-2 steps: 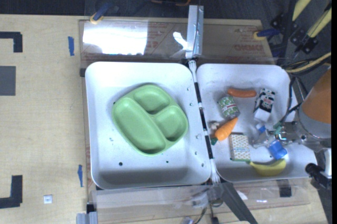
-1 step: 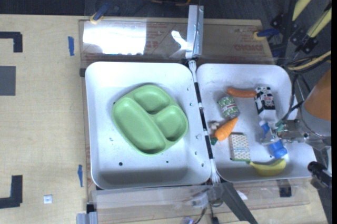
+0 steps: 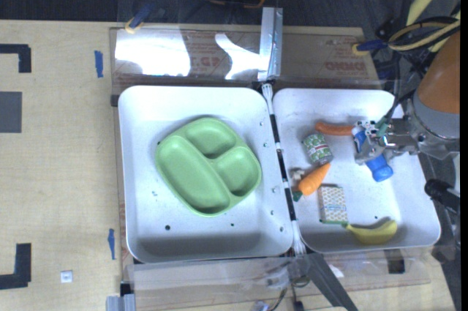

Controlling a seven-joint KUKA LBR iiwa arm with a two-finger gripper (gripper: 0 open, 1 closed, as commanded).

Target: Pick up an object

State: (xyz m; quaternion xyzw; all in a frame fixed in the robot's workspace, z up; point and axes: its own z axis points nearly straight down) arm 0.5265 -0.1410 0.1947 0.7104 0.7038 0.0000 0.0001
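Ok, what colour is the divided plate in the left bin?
Light green, seen clearly in the camera view: the divided plate.

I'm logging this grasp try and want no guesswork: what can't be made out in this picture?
- gripper: whether the jaws are open or shut; too small and cluttered in the camera view.
- blue object: its kind and whether it is gripped; the gripper overlaps its top.
- small box: label print too small to read.
- arm: cut off by the right edge.

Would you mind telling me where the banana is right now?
The banana lies in the right bin, near its front edge, just below the small carton.
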